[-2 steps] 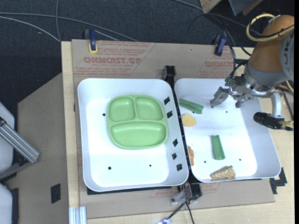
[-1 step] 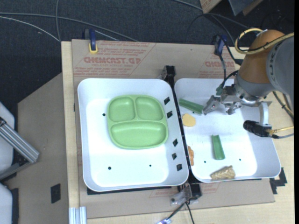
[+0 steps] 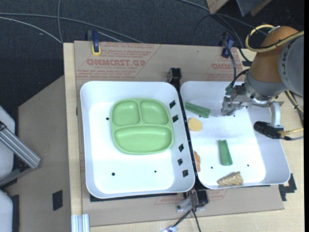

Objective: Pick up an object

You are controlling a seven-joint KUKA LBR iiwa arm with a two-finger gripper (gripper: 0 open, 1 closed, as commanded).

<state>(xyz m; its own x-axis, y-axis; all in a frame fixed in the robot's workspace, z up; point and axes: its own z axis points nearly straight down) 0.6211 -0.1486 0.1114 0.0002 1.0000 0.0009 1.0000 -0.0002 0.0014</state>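
Right bin floor lies open mid-way — 2 green sticks flank it.

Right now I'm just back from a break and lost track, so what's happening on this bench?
The robot arm reaches in from the right, its end effector hovering over the far part of the right bin. That bin holds two green sticks, a yellow disc, a tan crumbly piece and an orange bit by the divider. Nothing looks picked up. A green divided plate sits in the left bin.
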